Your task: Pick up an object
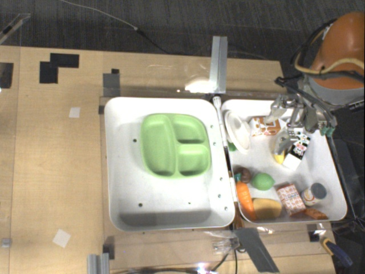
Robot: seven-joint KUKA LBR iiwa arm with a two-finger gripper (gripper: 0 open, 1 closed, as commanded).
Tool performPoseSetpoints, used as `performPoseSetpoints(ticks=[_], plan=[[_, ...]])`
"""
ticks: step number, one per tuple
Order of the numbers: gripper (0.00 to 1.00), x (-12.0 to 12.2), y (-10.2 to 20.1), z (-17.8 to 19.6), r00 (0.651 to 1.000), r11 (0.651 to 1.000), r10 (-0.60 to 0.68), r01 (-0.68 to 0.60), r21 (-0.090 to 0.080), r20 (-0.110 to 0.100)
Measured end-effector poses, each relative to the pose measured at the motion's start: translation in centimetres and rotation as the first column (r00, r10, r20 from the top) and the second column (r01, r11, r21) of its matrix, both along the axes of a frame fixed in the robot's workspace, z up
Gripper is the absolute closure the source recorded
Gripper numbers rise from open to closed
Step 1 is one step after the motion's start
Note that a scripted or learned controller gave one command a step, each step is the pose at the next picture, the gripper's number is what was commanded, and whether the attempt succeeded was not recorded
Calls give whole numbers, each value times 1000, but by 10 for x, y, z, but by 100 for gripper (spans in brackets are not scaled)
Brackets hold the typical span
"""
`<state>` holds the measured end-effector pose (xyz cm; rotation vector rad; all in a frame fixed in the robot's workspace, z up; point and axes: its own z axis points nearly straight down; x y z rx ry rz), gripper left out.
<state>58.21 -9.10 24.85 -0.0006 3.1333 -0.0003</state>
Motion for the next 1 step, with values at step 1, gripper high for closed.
performPoseSetpoints(ticks=[1], plan=[[0, -17, -59, -111, 998, 998, -66, 66, 1, -10]])
